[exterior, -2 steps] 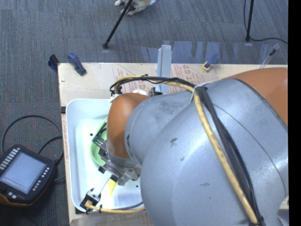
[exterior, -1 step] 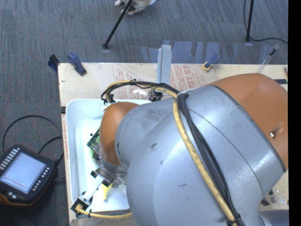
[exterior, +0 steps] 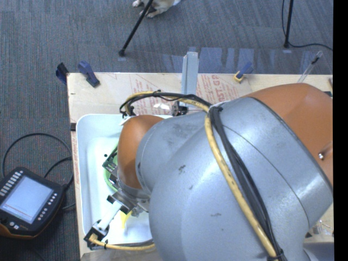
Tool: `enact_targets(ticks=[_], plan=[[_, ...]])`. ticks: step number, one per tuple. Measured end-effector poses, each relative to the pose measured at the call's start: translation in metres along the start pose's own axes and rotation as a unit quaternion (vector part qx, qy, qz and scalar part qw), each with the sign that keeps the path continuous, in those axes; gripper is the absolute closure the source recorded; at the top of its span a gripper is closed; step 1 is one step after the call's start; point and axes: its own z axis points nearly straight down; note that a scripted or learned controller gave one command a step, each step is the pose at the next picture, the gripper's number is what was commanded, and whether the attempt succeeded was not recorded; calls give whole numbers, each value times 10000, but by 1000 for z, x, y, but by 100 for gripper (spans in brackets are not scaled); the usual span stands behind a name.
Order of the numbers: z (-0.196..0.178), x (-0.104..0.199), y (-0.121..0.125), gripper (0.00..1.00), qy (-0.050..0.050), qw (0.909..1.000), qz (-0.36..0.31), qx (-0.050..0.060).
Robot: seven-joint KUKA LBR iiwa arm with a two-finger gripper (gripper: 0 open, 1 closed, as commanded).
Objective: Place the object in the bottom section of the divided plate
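Camera view looks down on the large grey robot arm with an orange band, which reaches in from the right and covers most of the pale wooden surface; under it the shallow white plastic bin on the left shows its far-left corner and left wall; inside that bin, just left of the wrist, a curved strip of what looks like the green-rimmed divided plate peeks out, with its sections hidden by the arm; the gripper hangs low over the near part of this bin, close beside the green rim; whether it is wide, narrow or holding anything cannot be told; the arm also hides what lies on the plate, so where the object lies cannot be told; two blue spring clamps sit at the far-left corner of the surface; on the grey carpet floor to the left lies a dark handheld control pendant with a pale screen.
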Motion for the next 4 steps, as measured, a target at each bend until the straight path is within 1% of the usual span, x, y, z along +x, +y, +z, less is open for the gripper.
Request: enact_targets(ticks=[1, 2, 4], plan=[[-78, 1, -3, 100, 36, 9963, -857, -68], [-78, 1, -3, 0, 35, 9963, -861, -67], [-78, 1, -3, 0, 35, 9963, -861, -67]])
